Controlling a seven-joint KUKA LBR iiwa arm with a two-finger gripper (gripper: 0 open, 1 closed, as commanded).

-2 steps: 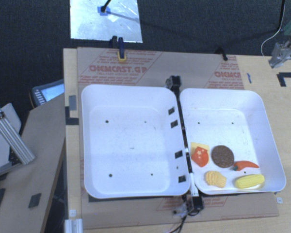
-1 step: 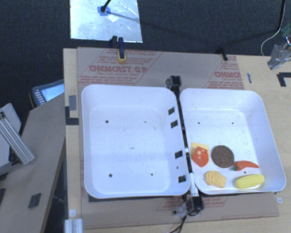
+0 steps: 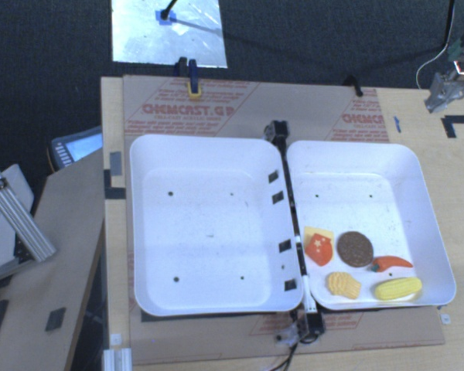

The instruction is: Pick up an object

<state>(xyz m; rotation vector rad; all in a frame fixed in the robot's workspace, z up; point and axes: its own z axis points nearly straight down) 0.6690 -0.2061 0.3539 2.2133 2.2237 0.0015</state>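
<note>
Gripper (image 3: 451, 83) cut off at right edge, blurred; finger state unreadable.

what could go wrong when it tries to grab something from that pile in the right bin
1. The pizza slice, brown disc, chili pepper, waffle piece and corn cob lie crowded together, so fingers closing on one may nudge or catch a neighbour.
2. The corn cob and waffle piece sit close to the near wall of the right bin, which could block a finger.
3. The items look low and flat, so a grasp might slip off.
</note>
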